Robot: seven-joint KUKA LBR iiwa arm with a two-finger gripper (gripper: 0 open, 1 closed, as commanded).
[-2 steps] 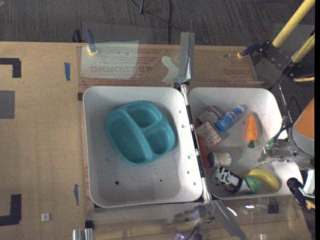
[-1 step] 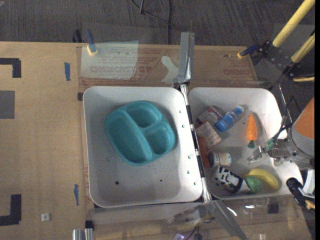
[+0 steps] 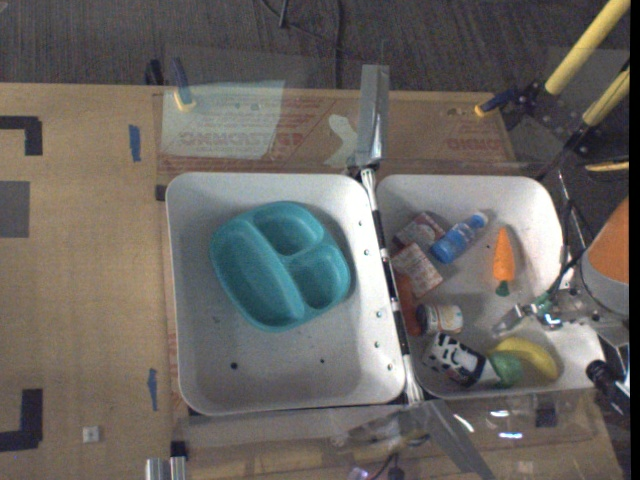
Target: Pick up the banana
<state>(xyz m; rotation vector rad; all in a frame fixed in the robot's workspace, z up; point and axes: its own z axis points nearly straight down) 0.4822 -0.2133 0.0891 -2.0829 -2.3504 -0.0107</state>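
The left bin (image 3: pixel 190 298) carries a teal divided plate (image 3: pixel 282 263) lying flat near its middle, with bare white floor all round it, so plenty of free room there. The metal divider (image 3: pixel 385 268) runs between the two bins. The right bin (image 3: pixel 535 196) is the crowded one: a red-labelled packet (image 3: pixel 417 268) and a blue bottle (image 3: pixel 460 237) near the divider, a small can (image 3: pixel 441 318), a black-and-white toy (image 3: pixel 457 358), and a carrot (image 3: pixel 504 258) standing alone further right. The banana (image 3: pixel 530 356) lies flat at the near right corner, close to the bin's front wall, touching a green item (image 3: pixel 505 368) on its left. The gripper (image 3: pixel 530 313) hangs just above and beside the banana, arm entering from the right; fingers look parted with nothing between them. Wall and green neighbour leave tight clearance, likely a top-down approach.
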